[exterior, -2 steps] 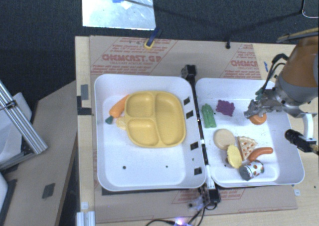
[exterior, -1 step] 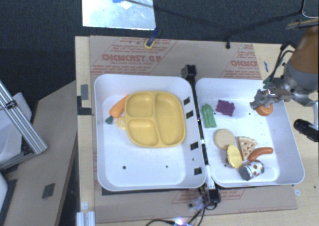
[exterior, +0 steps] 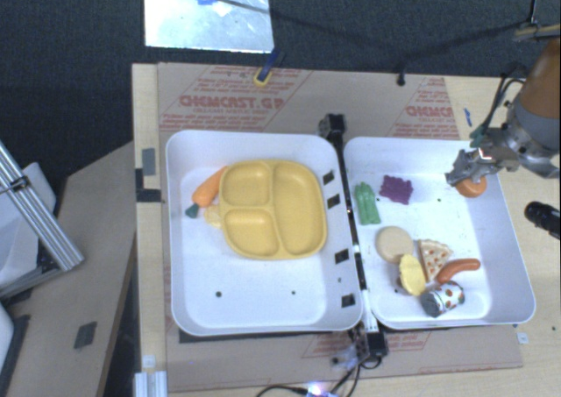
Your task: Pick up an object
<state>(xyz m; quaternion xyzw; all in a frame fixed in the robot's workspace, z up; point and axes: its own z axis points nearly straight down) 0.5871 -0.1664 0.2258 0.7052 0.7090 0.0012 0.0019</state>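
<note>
Orange, a small round object [exterior: 473, 186] sits under the gripper [exterior: 467, 170] at the right bin's [exterior: 508, 237] two o'clock; claw state unclear; descent and closing judged next.

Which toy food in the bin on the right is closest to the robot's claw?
The small orange piece, right under the gripper at the bin's far right side. The purple grapes and green piece lie farther left.

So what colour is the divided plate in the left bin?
Yellow; the divided plate shows clearly in the camera view.
</note>
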